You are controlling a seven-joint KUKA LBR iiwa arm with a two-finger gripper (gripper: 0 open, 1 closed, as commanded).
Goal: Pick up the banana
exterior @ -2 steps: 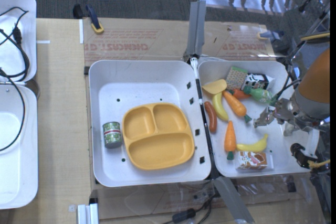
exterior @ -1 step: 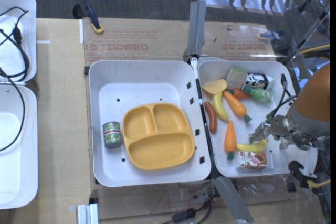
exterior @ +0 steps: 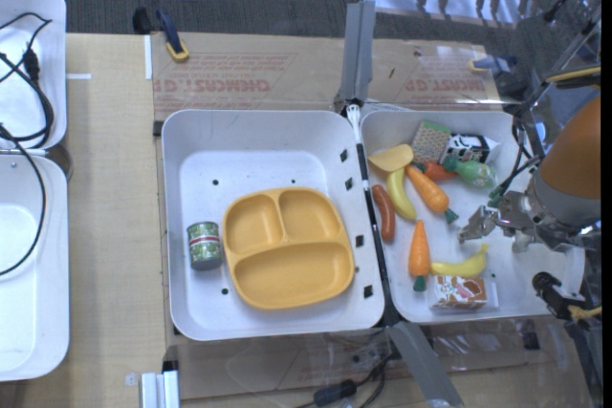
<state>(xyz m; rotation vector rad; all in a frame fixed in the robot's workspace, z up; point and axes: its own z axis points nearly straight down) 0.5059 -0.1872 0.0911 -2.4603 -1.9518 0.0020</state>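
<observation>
On the counter [exterior: 105, 205], the left bin [exterior: 182, 205] holds a divided plate [exterior: 287, 248] with a can [exterior: 203, 245] at its left; the right bin [exterior: 411, 306] holds a banana [exterior: 461, 263] between a carrot [exterior: 419, 250] and the end effector [exterior: 483, 223].

- Arm [exterior: 577, 158]: rounded body, broad orange band above a grey wrist section.
- Pincer [exterior: 478, 226]: bare silver metal, thin angular parts, left of the orange band.
- Cables [exterior: 525, 148]: thin black leads looping left of the orange band.
- Fitting [exterior: 547, 286]: black, yellow-marked, below the wrist.
</observation>
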